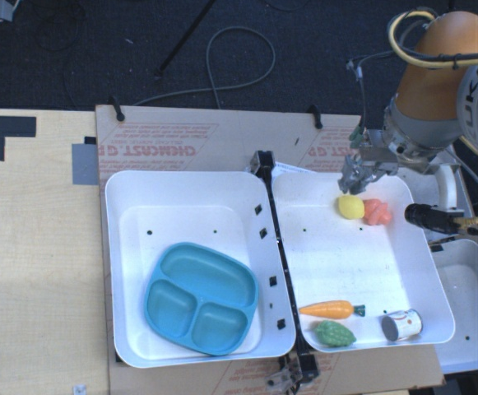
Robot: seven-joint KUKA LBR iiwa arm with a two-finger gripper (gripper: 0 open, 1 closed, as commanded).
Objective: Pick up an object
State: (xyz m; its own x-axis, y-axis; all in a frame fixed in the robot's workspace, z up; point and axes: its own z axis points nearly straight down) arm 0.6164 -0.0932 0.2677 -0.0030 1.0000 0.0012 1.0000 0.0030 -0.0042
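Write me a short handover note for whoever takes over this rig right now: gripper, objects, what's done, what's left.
Gripper: low over the right bin's far end, just above the yellow ball; finger state unclear, nothing seen held.
Right bin: yellow ball and pink toy at the far end; carrot, green toy and small can at the near edge.
Left bin: blue divided plate.
Done: nothing lifted.
Left: grasp and lift one object.

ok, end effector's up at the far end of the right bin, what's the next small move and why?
Probably a short drop straight down onto the yellow ball. The end effector sits just above it at the far end of the right bin, and nothing shows between its fingers yet. The pink toy touches the ball's right side, so keep the descent centred on the ball.
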